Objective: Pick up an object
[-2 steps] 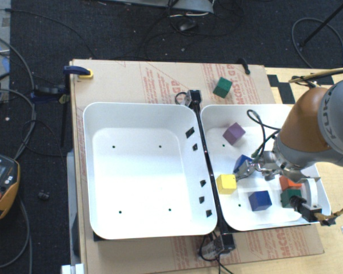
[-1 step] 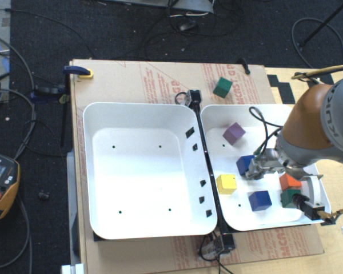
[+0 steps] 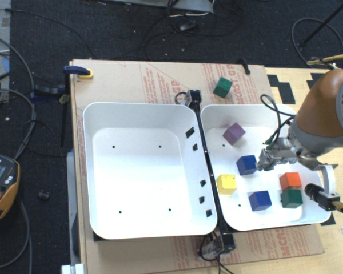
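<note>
The floor (image 3: 40,33) is dark carpet. Black cables (image 3: 160,36) lie across the top. A brown board (image 3: 148,81) sits in the middle.

Six blocks crowd the right bin (image 3: 308,218), while the left bin (image 3: 143,170) offers open floor

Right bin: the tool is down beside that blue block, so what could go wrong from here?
1. The tool sits at the edge of the blue block, so it may shove it rather than grip it.
2. A shoved block could bump the yellow block close by.
3. The orange block and green block touch, crowding any approach there.
</note>
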Motion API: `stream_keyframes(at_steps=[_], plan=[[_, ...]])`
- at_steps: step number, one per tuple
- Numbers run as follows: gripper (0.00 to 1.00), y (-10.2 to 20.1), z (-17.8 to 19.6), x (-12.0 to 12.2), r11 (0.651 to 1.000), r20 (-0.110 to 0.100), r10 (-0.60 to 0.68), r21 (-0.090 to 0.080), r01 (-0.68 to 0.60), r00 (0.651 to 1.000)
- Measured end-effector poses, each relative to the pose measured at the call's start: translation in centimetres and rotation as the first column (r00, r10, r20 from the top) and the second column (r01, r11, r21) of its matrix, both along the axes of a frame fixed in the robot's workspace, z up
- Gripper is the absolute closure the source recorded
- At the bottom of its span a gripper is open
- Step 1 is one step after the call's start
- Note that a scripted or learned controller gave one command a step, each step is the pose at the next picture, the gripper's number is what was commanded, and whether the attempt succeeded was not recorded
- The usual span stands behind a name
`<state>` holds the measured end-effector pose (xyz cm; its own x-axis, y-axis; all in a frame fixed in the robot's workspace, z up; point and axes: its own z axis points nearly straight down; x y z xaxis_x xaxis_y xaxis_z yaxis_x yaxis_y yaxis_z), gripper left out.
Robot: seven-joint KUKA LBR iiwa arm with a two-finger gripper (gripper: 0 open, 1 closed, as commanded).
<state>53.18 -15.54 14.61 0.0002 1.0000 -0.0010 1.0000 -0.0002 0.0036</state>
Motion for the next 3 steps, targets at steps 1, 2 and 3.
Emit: stream_keyframes(at_steps=[1,2,3], plan=[[1.00,0.9,5.1,0.7,1.000,0.001,0.002,0.000,-0.002,1.000],[1.00,0.9,7.7,0.7,1.000,-0.002,0.001,0.001,-0.001,1.000],[1.00,5.3,7.0,1.9,1.000,-0.004,0.004,0.002,-0.004,1.000]])
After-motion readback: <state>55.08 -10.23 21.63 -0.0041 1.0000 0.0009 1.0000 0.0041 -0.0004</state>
